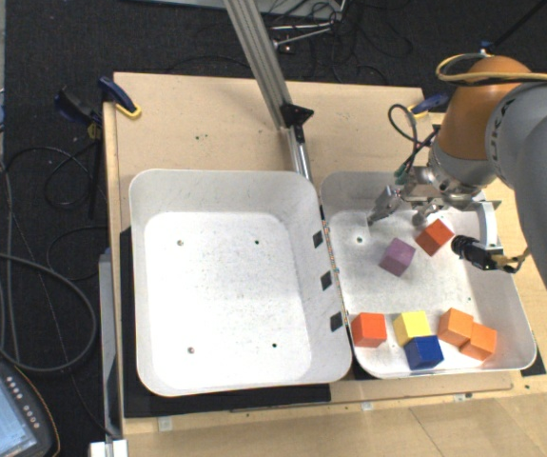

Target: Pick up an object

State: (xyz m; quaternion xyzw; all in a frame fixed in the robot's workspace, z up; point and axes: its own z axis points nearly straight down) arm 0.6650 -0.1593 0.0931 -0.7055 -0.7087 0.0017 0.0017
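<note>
Over the right bin's (516, 303) far end, your jaws (423, 219) hang above the red block (434, 237); spread unclear, so center before closing.

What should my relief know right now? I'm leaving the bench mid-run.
Gripper: over the right bin's back end, fingers unreadable.
Red block sits just beside it; whether it is gripped can't be told.
Purple block mid-bin. Along the front wall: orange block, yellow, blue, two more orange.
No pick confirmed; the pick remains.
</note>
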